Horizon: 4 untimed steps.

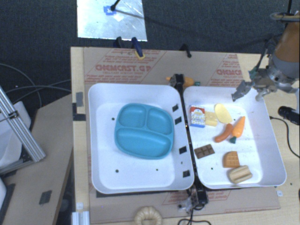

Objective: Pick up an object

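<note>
A: Camera view, quick: claw (251, 92) hangs above the right bin's (268, 125) far edge, fingers spread wide, nothing btwn them.

B: Why there?

A: Prob. lining up a drop. Toy food lies w/in that bin: carrot (239, 126) near the bin's middle, sausage (224, 132) touching it, bread roll (239, 174) by the near rim.

B: Left bin (101, 125)?

A: Holds the blue tray (144, 130), so not a pick target, I'd say.
</note>
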{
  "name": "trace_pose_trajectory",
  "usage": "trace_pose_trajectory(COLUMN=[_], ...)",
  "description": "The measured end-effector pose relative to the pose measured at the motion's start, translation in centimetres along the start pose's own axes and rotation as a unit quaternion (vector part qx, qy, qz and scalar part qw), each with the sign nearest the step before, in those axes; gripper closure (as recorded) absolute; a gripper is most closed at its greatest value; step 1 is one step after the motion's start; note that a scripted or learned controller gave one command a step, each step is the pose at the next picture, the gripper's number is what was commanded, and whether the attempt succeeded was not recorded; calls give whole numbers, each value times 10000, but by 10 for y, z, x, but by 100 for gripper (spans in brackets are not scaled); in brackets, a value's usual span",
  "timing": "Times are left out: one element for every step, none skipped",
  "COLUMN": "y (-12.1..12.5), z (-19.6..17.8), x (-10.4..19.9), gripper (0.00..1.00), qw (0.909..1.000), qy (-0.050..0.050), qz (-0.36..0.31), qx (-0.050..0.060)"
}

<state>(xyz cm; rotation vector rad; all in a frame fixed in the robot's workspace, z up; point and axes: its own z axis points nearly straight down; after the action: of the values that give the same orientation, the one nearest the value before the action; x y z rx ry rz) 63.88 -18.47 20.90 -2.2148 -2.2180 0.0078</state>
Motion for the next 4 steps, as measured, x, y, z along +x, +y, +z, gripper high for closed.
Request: trace_pose_trajectory(y=[3, 3, -1, 0], z=[-6, 56, 100, 125], x=[0, 1, 7, 7], gripper=[0, 0, 0, 0], qw=[10000, 10000, 10000, 10000], qy=[-10, -9, -9, -11], qz=[-9, -7, -12, -20], qx=[-54, -37, -42, -44])
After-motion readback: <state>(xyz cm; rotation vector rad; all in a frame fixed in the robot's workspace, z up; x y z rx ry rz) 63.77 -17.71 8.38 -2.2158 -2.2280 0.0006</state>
